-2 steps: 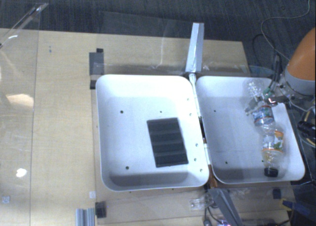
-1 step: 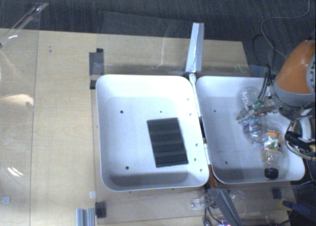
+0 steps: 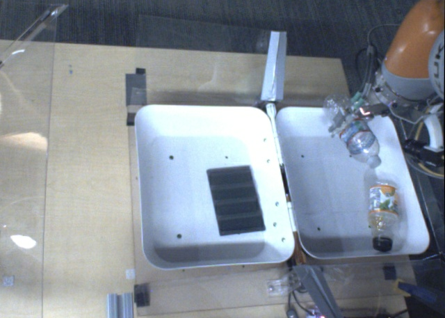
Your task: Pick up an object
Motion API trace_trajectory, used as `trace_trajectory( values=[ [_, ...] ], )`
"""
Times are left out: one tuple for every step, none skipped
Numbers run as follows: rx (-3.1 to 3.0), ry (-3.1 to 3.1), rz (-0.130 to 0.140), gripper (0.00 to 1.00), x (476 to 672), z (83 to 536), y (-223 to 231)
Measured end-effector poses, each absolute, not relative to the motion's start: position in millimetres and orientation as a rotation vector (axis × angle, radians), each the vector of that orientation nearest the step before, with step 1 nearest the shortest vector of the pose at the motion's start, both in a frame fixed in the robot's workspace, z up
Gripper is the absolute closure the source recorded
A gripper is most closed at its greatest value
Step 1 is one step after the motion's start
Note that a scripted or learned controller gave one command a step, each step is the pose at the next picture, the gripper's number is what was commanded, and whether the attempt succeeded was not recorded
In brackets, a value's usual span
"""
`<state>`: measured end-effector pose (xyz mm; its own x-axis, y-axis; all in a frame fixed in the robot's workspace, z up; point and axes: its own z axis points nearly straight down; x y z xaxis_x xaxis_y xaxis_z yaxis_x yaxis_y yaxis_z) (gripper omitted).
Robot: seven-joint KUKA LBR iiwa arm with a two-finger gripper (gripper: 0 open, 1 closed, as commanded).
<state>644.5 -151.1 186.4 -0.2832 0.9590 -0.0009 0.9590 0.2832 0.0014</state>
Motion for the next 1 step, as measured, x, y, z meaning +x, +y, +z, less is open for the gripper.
trace_trajectory(
  values=[
    [1.413,2.848,-0.034,1.0,657.3,139.6,-147.1]
  ],
)
